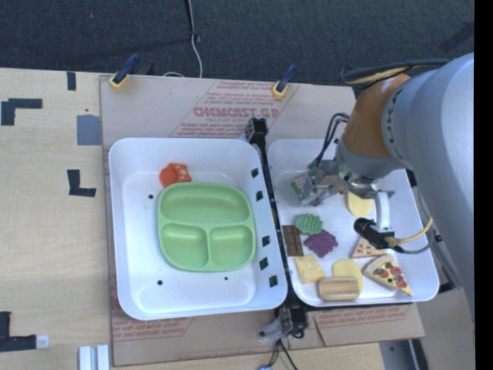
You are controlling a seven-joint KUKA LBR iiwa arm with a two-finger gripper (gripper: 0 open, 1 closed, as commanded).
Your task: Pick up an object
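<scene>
Pincer (312,185) hovers above green grapes (309,223) (chocolate (292,240) beside them).

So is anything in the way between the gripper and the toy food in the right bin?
Nothing visible. The gripper is low at the right bin's upper left, with bare bin floor between it and the nearest piece, the green bunch.

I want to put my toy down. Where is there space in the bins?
Left bin: bare floor around the green tray, most below it and along the left wall; a red toy sits above it. Right bin: crowded with food toys and the gripper; bare only at the top.
</scene>
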